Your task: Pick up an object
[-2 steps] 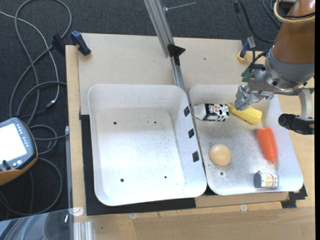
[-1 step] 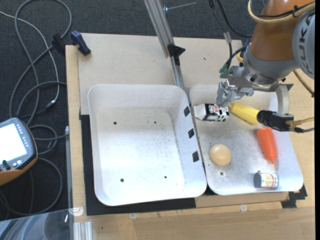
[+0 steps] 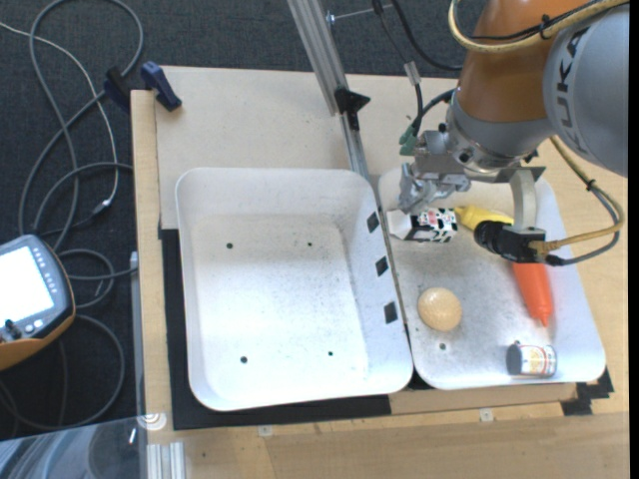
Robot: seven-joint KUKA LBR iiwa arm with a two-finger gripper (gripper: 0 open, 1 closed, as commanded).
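Nearest the camera, at the front of the right bin [image 3: 589,352], a small jar [image 3: 530,359] with a white cap lies on its side. Just behind it and toward the bin's inner wall rests a round tan ball [image 3: 439,308], apart from the jar. To the right, an orange carrot-shaped object [image 3: 535,287] lies lengthwise, its upper end under a black fitting on the arm's cabling.

Farther back, a black-and-white patterned object [image 3: 433,225] sits on the bin floor near the divider between the two bins. A yellow object [image 3: 480,215] lies just beside it, to its right, partly hidden by the arm.

The gripper [image 3: 419,196] hangs directly over the black-and-white patterned object, at or just above its top. Its opening cannot be determined from this view, nor whether it has hold of anything.

The left bin [image 3: 200,218] lies alongside, on the counter [image 3: 250,118]. Beyond the bins, a slanted metal rail [image 3: 318,48] crosses the counter, and a blue clamp [image 3: 160,84] sits at its far left corner.
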